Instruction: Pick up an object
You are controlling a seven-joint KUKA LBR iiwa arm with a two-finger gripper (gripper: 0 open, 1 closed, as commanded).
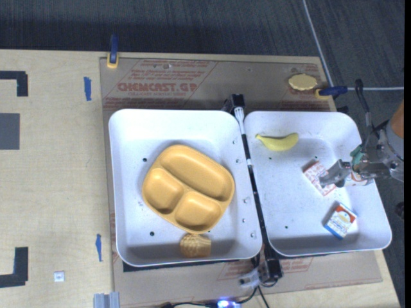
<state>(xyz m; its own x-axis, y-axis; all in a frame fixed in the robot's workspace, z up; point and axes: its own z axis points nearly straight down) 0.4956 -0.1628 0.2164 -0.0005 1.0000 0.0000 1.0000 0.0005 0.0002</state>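
left bin [128, 172]: yellow tray [186, 186] dead centre, little waffle cone [194, 244] at 6 | right bin [289, 236]: banana [278, 142] at 11, red-white packet [314, 172] near centre, small carton [340, 221] at 5 | gripper [335, 174] in from 3, just beside the packet

Red-white packet [314, 172] flat in right bin [282, 236].

At the right edge of the camera view, the claw [335, 174] is being shown as a small grey metal assembly with pale, dull finger parts. Behind it, a darker wrist block is being seen, with thin wires in what look like green and red being carried along it. A patch of orange from the arm's band is being glimpsed at the frame edge above. Finer markings are being lost to blur.
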